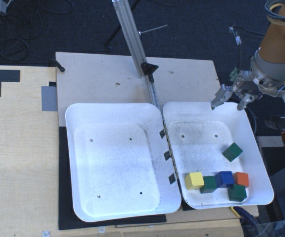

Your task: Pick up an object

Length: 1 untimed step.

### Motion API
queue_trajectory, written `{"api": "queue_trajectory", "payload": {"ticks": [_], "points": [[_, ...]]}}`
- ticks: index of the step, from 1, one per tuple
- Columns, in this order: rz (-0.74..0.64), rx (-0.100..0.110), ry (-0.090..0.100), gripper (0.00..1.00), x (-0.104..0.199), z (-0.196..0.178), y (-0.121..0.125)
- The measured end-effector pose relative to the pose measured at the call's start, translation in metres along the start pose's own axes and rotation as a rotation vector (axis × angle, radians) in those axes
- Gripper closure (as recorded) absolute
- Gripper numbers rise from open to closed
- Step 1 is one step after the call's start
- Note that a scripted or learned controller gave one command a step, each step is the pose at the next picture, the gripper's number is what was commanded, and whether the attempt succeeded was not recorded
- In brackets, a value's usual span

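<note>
Blocks (pixel 216 180) cluster in right bin (pixel 261 191); gripper (pixel 229 98), fingers spread apart, hovers above its rim.

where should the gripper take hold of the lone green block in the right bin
Come straight down on the lone green block and close across two opposite flat side faces. It lies apart from the cluster along the right bin's near wall, with bare floor around it. It sits turned relative to the bin walls, so the gripper would likely need to rotate to match.

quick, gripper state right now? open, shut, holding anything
Gripper: open, fingers spread, holding nothing; it hangs over the far rim of the right bin, apart from the blocks.
</note>
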<state>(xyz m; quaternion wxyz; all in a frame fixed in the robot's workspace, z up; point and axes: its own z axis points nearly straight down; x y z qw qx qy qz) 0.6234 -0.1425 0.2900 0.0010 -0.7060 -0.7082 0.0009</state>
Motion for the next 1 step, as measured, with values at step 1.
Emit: {"api": "queue_trajectory", "payload": {"ticks": [1], "points": [[0.005, 0.01, 0.003, 0.0, 0.0396, 0.0985, -0.0736]]}}
